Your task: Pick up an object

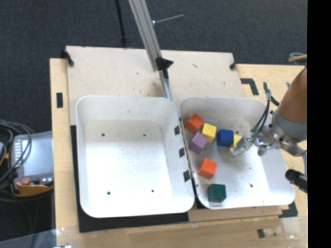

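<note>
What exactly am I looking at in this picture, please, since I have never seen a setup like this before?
This is one camera fixed above a workbench, looking down at a slant. Two shallow white bins sit side by side: the left bin and the right bin. The right one holds small blocks: two orange blocks, a yellow block, a purple block, a blue block and a green block. A robot arm reaches in from the right; its gripper is beside the blue block, at another small yellow piece. Whether it holds anything is unclear.

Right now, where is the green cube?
In the right bin, near its front edge, the green cube sits just below the lower orange cube.
</note>
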Robot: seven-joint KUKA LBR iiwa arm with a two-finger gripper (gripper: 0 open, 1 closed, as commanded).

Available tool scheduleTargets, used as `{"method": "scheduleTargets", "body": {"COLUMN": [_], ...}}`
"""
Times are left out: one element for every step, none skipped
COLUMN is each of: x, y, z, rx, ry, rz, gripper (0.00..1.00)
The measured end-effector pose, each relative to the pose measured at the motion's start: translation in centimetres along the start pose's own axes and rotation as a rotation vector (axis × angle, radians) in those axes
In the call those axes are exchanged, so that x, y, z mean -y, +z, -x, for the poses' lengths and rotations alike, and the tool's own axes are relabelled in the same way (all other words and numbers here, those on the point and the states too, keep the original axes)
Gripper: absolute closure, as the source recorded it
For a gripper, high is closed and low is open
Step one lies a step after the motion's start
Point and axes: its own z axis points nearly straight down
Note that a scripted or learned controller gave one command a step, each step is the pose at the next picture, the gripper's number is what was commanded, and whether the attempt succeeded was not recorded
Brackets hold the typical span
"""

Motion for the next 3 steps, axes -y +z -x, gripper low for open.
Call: {"method": "scheduleTargets", "body": {"x": [0.3,0.1,-0.7], "y": [5.6,4.1,-2.0], "z": [-0.9,-0.8,-1.2], "rx": [-0.001,-0.001,0.002], "ry": [0.001,0.007,-0.006], "rz": [-0.001,0.009,0.012], "gripper": [0.00,1.00,1.00]}}
